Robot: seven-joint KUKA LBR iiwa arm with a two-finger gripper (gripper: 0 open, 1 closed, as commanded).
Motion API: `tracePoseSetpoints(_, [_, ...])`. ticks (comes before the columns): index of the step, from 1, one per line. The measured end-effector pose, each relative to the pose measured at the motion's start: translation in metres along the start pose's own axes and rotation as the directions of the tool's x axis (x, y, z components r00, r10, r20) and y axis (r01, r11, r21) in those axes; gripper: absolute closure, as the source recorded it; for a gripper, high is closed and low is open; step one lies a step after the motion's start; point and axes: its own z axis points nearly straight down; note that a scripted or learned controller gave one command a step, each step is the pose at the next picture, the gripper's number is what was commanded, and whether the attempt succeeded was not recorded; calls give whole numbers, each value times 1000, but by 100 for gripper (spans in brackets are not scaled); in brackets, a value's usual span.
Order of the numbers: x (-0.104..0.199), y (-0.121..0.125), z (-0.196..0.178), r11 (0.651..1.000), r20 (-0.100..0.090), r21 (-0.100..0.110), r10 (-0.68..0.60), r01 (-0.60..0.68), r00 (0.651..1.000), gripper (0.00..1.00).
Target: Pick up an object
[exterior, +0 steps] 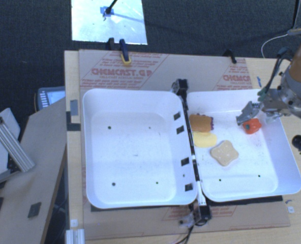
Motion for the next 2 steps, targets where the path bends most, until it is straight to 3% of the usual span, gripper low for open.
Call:
tracePoseSetpoints(1, [0,1,-11,1000,0,-3,-3,3,1000,100])
tracePoseSetpoints(2, [69,-26,-141,1000,-2,-16,-10,9,1000,100])
